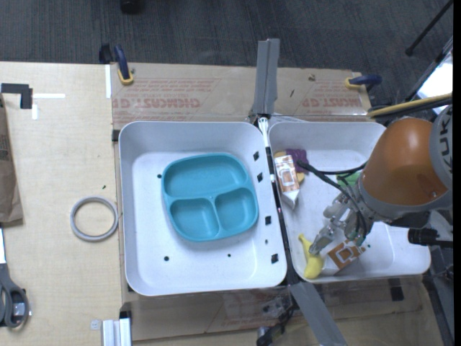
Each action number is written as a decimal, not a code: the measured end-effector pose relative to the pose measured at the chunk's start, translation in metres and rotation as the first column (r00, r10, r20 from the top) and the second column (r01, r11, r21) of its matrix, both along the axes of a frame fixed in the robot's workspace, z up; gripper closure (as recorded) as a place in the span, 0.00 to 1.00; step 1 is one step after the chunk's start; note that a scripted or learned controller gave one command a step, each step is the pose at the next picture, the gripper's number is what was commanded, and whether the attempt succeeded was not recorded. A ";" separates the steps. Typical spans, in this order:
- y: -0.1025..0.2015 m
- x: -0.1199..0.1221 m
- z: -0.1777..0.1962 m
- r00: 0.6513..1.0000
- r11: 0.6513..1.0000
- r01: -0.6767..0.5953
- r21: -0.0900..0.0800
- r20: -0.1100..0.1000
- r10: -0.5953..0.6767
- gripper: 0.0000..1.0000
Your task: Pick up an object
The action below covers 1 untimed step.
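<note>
Scissors point(12, 301) lie at the bench's near left corner, with one grey tape ring point(94, 218) further back beside the left bin point(137, 265). That bin holds one blue divided plate point(209, 196) with three compartments. In the right bin point(403, 262), at the near edge, one yellow banana point(312, 259) lies with its long axis running near to far, tip toward the far wall. Just beside it on the right sits a small brown packet point(343, 254). The gripper point(333, 235) hangs over these two; whether its fingers are spread or closed cannot be told. Farther back, a snack wrapper point(287, 176) lies lengthwise along the divider, a purple item point(297, 155) behind it.
</note>
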<state>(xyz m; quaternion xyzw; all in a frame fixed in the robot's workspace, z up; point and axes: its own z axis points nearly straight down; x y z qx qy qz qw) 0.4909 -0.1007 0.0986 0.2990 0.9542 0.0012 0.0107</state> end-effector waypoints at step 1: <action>0.031 0.027 0.093 0.999 0.999 -0.033 0.004 -0.019 0.033 0.00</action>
